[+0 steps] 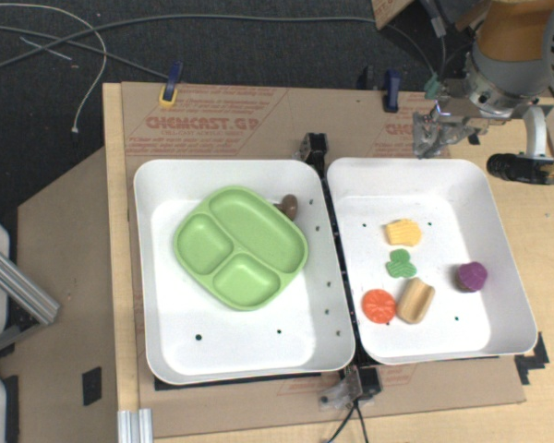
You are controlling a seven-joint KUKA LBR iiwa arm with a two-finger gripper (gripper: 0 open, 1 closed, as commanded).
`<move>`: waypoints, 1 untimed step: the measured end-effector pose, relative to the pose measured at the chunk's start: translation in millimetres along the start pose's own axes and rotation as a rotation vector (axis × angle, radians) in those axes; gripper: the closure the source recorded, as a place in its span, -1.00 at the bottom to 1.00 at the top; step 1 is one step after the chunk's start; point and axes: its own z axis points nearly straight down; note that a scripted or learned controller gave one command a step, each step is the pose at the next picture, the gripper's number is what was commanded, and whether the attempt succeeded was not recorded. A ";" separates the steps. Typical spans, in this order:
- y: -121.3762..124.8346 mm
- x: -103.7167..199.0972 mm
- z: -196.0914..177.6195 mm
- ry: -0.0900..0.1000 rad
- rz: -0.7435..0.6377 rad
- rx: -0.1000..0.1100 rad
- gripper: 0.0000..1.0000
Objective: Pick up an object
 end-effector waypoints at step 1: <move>1.9 0.2 -7.2 -0.001 -0.002 -0.012 -1.00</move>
